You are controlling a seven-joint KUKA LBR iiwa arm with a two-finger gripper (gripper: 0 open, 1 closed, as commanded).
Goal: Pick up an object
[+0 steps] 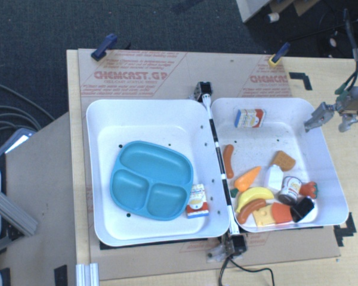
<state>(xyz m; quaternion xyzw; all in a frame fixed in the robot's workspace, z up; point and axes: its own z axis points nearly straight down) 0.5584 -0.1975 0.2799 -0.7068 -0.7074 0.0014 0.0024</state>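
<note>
Dark carpet surrounds a pale plywood bench [167, 70] bearing two shallow white plastic bins. A sky-blue three-compartment plate [150, 179] lies in the left bin [101, 130]. Toy food crowds the right bin's [322, 154] near corner, including a curved yellow banana [253, 196]. The grey two-finger gripper [340, 113] hangs over that bin's far right rim, empty, fingers seemingly spread; the banana lies down-left of it.

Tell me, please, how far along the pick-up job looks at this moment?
Nothing looks picked yet. The gripper sits at the right bin's far right edge, with nothing visible between its fingers. The banana, carrot and neighbouring toys lie in that bin. Reaching, grasping and lifting all remain.
</note>
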